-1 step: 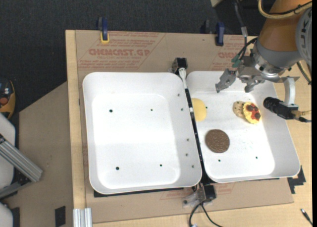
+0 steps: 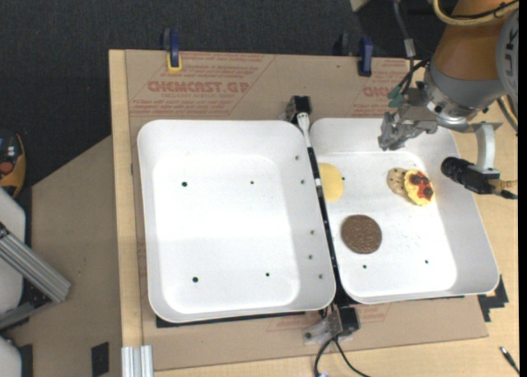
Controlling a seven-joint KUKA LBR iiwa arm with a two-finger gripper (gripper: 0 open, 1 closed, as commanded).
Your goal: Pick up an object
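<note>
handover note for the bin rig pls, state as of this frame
Tool: above the back of the right bin, nothing seen between its fingers; open or shut can't be told.
Objects, all in the right bin: yellow disc against the left wall, brown cookie near the middle, pizza-slice toy on the right, just below the tool.
Left bin: bare floor.
Done: nothing picked yet.
Left: descend, grasp one object, lift. The pizza slice looks nearest.

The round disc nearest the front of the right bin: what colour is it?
Dark brown disc, camera view.
</note>
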